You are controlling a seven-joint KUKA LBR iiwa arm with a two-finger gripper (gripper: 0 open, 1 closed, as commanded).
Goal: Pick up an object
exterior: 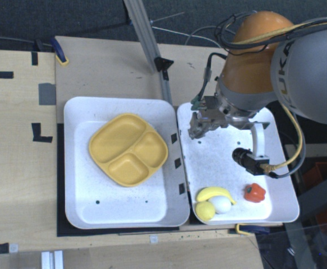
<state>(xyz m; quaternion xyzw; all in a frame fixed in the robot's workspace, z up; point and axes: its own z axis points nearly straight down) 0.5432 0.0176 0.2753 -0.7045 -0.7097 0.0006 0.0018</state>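
My gripper (198, 129) hangs over the upper left part of the right bin (208, 167), with nothing visible between its fingers. Along that bin's front edge lie a yellow banana (215, 193), a yellow lemon (205, 210) and a white egg-like ball (222, 205), bunched together. A red pepper-like piece (254, 193) rests a little to their right. All of these sit well below the gripper in the view. A yellow divided plate (128, 149) lies in the left bin (79, 206).
A metal post (146, 35) slants up from the bench behind the bins. The dividing wall between the bins runs just left of the gripper. Bare floor of the right bin stretches between the gripper and the fruit.
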